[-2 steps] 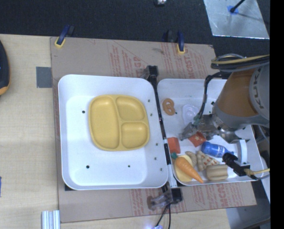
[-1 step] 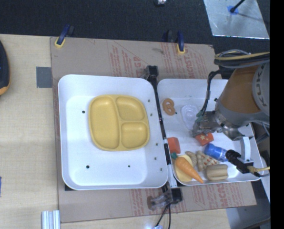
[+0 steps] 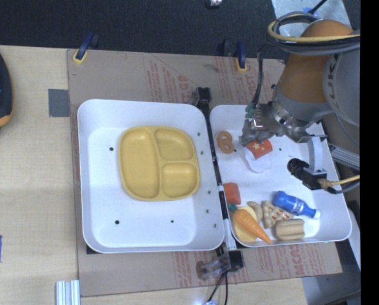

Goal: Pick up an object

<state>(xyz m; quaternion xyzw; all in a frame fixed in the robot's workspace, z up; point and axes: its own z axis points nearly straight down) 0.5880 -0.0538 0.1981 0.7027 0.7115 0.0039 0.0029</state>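
Arm: a grey arm with an orange band is seen reaching in from the right, bent down over the far part of the right bin [image 3: 342,234].
Claw: the claw [image 3: 256,132] is lowered into the right bin, just above a small white carton with a red label [image 3: 259,152]; whether its jaws are wide, narrow or closed on anything cannot be told, as the tips are hidden among the wrist parts.
Carton: it lies in the far middle of the right bin, directly under the claw; contact cannot be judged.
Pretzel: a small brown pretzel-shaped toy [image 3: 225,142] is set just left of the carton, near the bin's left wall.
Red block: a small red-orange block [image 3: 231,192] is placed by the left wall, nearer the front.
Front cluster: a carrot [image 3: 250,224], a blue bottle [image 3: 292,204], a hot-dog bun [image 3: 289,229] and a pale ridged item [image 3: 269,212] are heaped together at the near end of the right bin.
Left bin: the left bin [image 3: 97,170] is occupied by a yellow divided plate [image 3: 158,162], laid flat near its middle.
Table: both bins are borne side by side on a cardboard sheet [image 3: 145,75] clamped to the wooden table [image 3: 24,202].
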